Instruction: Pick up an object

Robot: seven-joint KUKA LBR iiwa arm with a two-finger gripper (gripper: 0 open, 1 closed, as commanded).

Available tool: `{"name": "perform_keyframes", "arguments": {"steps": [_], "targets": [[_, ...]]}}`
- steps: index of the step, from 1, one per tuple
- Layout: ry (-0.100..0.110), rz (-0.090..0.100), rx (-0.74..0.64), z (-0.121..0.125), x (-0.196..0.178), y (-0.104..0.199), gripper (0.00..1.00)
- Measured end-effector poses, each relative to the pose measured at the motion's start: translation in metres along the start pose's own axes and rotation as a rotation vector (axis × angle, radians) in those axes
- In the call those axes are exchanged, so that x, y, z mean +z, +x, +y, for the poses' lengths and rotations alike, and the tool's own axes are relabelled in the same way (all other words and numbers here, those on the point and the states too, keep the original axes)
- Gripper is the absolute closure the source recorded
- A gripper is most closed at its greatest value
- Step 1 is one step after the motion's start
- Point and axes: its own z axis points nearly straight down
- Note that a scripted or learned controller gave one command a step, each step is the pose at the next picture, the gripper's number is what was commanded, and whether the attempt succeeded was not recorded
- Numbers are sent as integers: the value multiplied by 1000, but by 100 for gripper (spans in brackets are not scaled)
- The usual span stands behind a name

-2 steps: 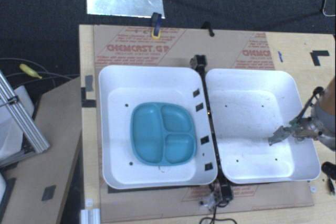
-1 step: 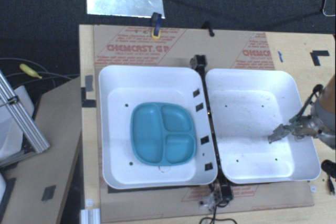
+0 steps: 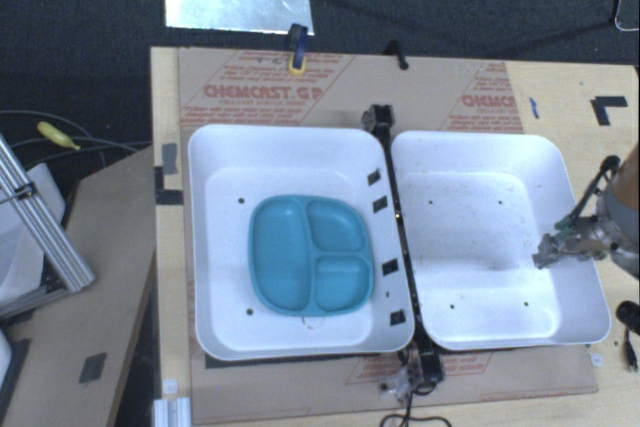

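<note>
The bench [image 3: 250,85], covered in printed cardboard, carries two white bins. The left bin [image 3: 215,215] holds a blue divided plate [image 3: 308,255], lying flat near the bin's middle, well apart from the arm. The right bin [image 3: 540,165] has the gripper [image 3: 548,251] low over its right wall. Whether the jaws are open or closed cannot be told from here.

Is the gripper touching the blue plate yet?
Apart. The camera view shows the gripper over the right bin, while the blue plate lies in the left bin across the divider.
</note>
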Motion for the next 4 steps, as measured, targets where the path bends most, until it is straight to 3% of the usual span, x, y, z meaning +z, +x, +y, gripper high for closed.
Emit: {"name": "perform_keyframes", "arguments": {"steps": [1, 2, 3, 4], "targets": [[1, 1, -6, 45, 72, 29, 100], [6, 7, -9, -2, 68, 130, 100], [-14, 5, -13, 69, -45, 197, 100], [3, 4, -12, 55, -45, 297, 100]]}}
